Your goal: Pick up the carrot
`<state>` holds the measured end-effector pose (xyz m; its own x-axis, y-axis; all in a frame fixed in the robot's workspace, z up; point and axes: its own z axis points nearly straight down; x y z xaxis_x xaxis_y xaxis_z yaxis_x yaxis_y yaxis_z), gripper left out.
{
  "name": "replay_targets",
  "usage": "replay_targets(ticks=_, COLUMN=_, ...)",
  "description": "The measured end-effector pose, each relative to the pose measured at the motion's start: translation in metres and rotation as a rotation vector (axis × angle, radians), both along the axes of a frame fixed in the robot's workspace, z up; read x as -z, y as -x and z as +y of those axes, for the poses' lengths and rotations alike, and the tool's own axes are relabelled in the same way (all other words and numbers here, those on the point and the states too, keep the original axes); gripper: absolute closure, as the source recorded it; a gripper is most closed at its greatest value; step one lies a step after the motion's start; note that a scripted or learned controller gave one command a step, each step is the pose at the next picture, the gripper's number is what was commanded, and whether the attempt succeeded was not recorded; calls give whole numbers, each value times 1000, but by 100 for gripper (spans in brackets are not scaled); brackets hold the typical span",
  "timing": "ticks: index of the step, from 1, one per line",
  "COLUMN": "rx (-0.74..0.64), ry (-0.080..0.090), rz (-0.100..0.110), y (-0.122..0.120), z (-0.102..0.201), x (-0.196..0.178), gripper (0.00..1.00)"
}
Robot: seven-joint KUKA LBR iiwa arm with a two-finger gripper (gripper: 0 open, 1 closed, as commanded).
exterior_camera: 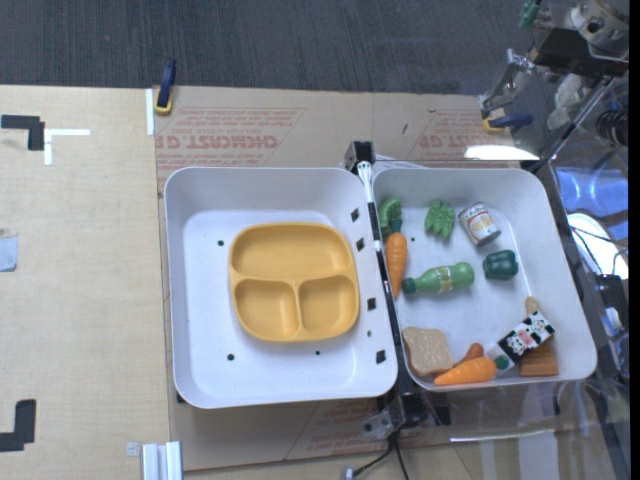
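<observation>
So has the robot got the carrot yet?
Not yet. Nothing looks done: the carrot lies in the right bin by its left wall, beside the green bottle. The gripper hangs up at the top right, away from the bin. Reaching down, grabbing and lifting are all left.

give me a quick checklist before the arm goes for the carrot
1. Target found: carrot lies in the right bin, against its left wall: ok.
2. Target unambiguous: a second carrot lies near the front wall: not ok.
3. Top unobstructed: nothing lies on it: ok.
4. Side room: green bottle sits close on its right, wall on its left: not ok.
5. Gripper above the bin: off beyond the far edge: not ok.
6. Finger state: cannot tell.
</observation>
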<state>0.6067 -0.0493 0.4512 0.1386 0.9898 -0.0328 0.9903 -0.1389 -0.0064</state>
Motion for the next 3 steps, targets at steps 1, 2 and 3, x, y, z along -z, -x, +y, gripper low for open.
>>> replay_targets(ticks=1, rx=-4, ry=4, rz=1, y=-2, z=0, x=-7, gripper=100)
replay_targets(ticks=2, rx=-4, ry=4, rz=1, y=-2, z=0, x=-7, gripper=0)
replay_targets(ticks=3, rx=-8, ry=8, rz=3, y=-3, z=0, x=-14, gripper=100)
